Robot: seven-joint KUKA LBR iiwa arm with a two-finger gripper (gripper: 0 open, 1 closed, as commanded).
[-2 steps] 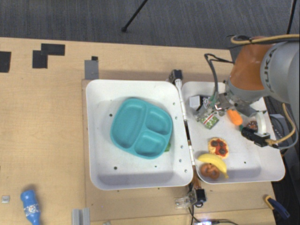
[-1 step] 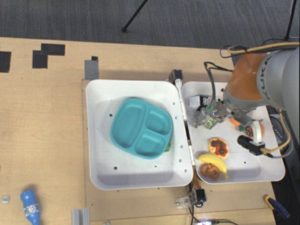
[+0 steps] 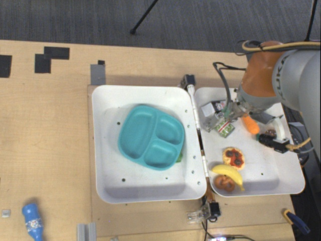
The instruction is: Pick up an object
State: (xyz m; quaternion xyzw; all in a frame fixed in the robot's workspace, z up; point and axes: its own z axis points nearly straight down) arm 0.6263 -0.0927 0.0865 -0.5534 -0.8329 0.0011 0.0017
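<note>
The end effector (image 3: 224, 120) (grip state unclear) hovers just left of the carrot (image 3: 251, 124).

The tool (image 3: 224, 118) sits low in the right bin (image 3: 288, 177), too small and cluttered to make out how its fingers stand. The arm (image 3: 281, 79) is cut off by the right edge, and its wrist covers part of the bin's back wall. Something green (image 3: 179, 157) peeks from under the teal divided plate (image 3: 151, 136); most of it is hidden. A brownish item (image 3: 224, 184) lies partly under the banana (image 3: 228, 173), perhaps a pastry. At the bottom edge a blue thing (image 3: 33, 222) and a blue-and-yellow tip (image 3: 296, 220) on the counter (image 3: 45, 134) are cut off.
</note>
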